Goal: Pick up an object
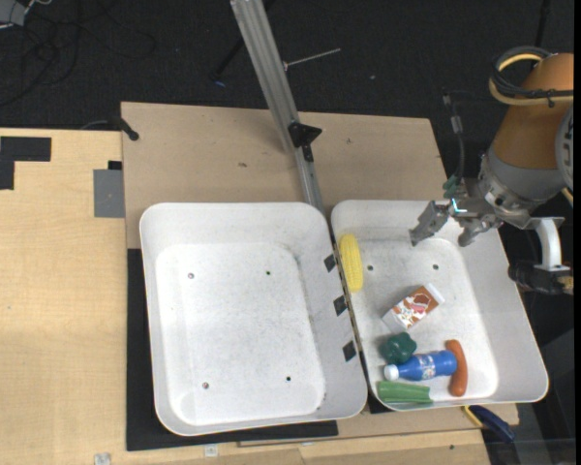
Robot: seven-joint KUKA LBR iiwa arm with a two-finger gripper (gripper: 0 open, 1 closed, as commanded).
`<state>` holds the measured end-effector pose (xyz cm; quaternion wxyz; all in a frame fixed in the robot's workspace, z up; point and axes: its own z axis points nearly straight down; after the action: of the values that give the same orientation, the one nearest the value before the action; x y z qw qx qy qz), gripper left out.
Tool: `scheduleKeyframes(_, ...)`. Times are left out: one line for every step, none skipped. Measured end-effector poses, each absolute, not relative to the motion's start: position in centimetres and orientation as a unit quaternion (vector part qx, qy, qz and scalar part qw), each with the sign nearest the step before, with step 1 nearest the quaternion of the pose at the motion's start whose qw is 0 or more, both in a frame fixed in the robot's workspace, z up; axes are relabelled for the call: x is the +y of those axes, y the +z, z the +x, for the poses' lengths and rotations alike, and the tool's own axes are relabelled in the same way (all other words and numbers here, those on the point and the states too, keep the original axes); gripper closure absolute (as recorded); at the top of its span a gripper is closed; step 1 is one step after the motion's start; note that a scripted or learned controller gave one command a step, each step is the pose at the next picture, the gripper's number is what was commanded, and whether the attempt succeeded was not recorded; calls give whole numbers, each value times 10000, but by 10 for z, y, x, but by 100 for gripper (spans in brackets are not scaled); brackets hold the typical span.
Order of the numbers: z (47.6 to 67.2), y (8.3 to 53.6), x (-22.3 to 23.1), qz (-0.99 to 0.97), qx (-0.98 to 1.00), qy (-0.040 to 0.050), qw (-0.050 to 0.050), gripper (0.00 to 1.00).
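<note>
1. Hovering over the far end of the right bin (523, 356), the tool (448, 228) is sitting above bare white floor, its two fingers spread apart and gripping nothing.
2. Lying well apart from it, toward the near end of that bin, the candidates are clustering: a red-and-white carton (413, 308), a dark green lump (399, 346), a blue-and-white bottle (422, 365), an orange-red sausage shape (456, 367) and a green pod (404, 392).
3. Resting along the left wall of the same bin, a yellow corn cob (351, 262) is standing alone, nearer the tool.
4. Judging the risks: the near cluster is packing tight, the bottle touching the green lump and the sausage shape, so a descent there is likely nudging neighbours or closing on two things at once.
5. Going for the corn is risking a finger striking the bin wall just beside it.
6. Descending straight from here is probably closing on nothing.
7. The left bin (165, 260) is carrying no pickable thing.
</note>
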<state>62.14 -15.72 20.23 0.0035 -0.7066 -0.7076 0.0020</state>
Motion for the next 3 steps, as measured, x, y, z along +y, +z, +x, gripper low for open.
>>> scheduleKeyframes(622,205,-157,-7061,-7081,9,13,0)
scheduleKeyframes(627,143,-159,-7070,-7072,23,34,0)
scheduleKeyframes(626,89,-157,-7070,-7072,21,32,0)
